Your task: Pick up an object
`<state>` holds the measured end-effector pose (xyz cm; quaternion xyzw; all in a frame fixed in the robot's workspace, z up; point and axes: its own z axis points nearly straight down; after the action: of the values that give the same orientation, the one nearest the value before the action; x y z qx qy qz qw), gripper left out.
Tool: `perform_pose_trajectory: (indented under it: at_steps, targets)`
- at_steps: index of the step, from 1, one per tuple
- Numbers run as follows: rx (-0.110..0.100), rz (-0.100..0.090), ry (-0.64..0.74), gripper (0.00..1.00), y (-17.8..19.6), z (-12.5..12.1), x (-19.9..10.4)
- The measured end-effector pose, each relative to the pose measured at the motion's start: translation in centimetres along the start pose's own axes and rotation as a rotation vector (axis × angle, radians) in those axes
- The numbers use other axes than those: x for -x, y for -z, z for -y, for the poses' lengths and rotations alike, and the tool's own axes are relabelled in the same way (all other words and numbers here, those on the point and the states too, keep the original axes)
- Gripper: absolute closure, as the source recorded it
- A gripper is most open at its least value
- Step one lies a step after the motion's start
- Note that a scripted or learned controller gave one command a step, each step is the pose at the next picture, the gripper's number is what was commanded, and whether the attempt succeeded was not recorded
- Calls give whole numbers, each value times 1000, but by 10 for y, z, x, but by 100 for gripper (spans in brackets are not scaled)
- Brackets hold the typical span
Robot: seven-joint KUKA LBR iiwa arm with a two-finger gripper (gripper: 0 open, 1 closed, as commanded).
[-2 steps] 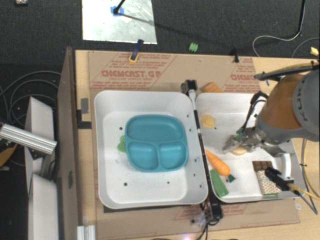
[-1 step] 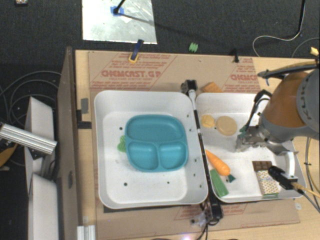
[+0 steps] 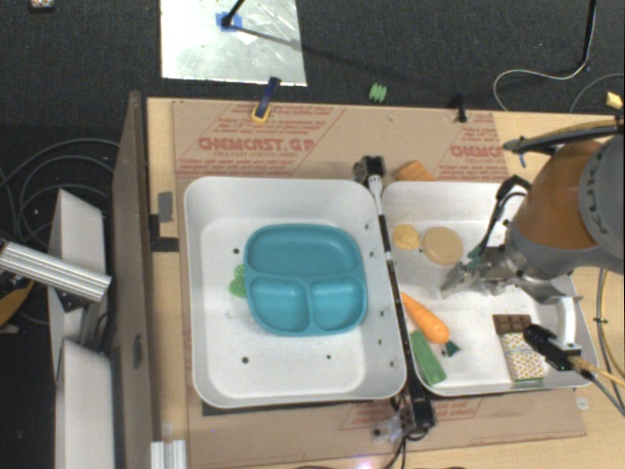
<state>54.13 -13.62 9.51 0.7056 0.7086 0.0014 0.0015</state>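
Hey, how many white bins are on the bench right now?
2. The left bin holds a blue divided plate. The right bin sits beside it, with a carrot near its left wall and the gripper over it.

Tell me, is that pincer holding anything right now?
Nothing that I can see: the pincer hangs over the right bin, just right of the tan disc.

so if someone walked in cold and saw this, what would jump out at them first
Most likely the big blue divided plate, lying in the middle of the left bin. Next the grey and orange arm reaching in from the right, its gripper low over the right bin, just right of a round tan piece. Then the orange carrot, lying slantwise near that bin's left wall.
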Motion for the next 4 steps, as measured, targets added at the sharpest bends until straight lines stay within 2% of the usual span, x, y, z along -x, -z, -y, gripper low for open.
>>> perform_pose_trajectory:
  at_steps: [1, 2, 3, 4]
  targets:
    - [2, 0, 6, 0, -11, -58, -43]
    - [-24, 1, 8, 0, -11, -127, -35]
    - [-3, 1, 1, 0, -11, -119, -51]
    - [-1, 0, 2, 0, -10, -128, -51]
